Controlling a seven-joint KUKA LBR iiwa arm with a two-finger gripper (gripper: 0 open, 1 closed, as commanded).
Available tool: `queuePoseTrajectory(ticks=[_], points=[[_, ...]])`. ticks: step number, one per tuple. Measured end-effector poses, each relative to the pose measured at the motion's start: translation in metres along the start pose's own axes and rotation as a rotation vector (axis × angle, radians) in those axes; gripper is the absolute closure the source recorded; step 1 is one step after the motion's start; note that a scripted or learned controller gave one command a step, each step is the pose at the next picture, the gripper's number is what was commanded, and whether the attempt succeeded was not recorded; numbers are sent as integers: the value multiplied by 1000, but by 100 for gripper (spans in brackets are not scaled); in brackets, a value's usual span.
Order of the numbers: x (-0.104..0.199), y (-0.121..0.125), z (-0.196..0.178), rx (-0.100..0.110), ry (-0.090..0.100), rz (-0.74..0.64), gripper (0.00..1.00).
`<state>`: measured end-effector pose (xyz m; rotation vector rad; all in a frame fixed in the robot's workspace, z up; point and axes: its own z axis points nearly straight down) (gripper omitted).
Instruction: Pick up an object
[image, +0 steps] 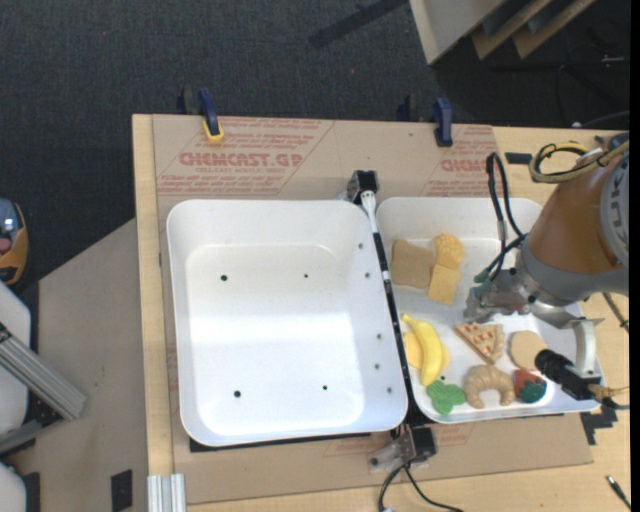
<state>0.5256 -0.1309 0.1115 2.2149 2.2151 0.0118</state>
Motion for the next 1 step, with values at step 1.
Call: queuePoseTrajectory(ticks=[1], points=[[36,59,28,8,2,-5,100]])
